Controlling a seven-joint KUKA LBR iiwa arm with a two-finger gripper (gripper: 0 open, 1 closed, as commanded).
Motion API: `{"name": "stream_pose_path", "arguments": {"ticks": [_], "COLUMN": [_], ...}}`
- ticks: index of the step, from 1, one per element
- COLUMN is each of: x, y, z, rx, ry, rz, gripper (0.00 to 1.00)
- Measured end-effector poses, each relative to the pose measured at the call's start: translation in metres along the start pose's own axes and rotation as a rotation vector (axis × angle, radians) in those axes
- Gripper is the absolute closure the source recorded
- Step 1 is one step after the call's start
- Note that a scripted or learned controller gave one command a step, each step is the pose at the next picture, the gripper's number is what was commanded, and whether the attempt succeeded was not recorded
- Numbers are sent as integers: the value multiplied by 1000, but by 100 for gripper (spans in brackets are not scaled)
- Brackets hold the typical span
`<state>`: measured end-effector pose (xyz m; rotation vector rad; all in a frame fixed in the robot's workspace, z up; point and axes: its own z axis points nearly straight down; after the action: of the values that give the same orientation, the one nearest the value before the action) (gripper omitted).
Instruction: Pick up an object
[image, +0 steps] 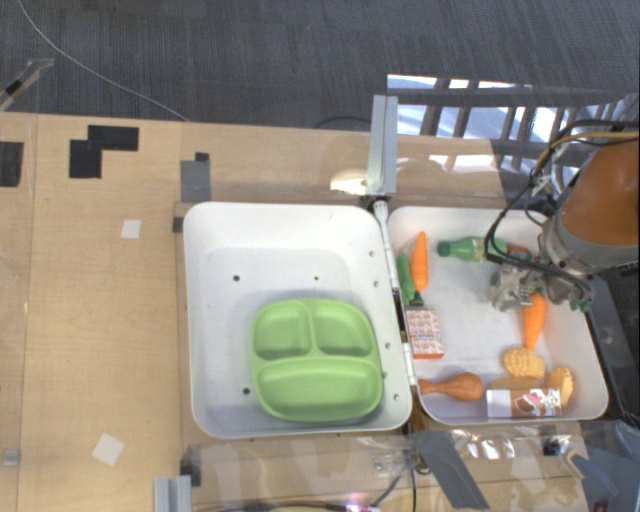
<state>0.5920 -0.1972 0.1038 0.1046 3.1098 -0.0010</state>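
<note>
The right bin (596, 352) holds several toy foods. An orange carrot (420, 262) lies beside a green vegetable (405, 276) at its left wall, and a green bottle (462, 248) lies near the back. A second carrot (534, 320) lies at the right. My gripper (514, 289) hangs low over the bin's right half, just left of this second carrot's top end and below the bottle. It stands over bare bin floor. The grey arm with its orange band (606, 200) reaches in from the right above it.
Along the right bin's front lie a red-and-white box (425, 333), a brown drumstick (455, 386), a cookie (524, 362), a bread piece (560, 383) and a labelled tube (524, 403). The left bin (215, 240) holds a green divided plate (315, 359). Black cables (520, 205) loop beside the arm.
</note>
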Motion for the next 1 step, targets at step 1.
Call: {"name": "stream_pose_path", "arguments": {"ticks": [1], "x": [-51], "y": [5], "z": [-135], "rx": [3], "ry": [9], "rz": [39], "gripper": [100]}}
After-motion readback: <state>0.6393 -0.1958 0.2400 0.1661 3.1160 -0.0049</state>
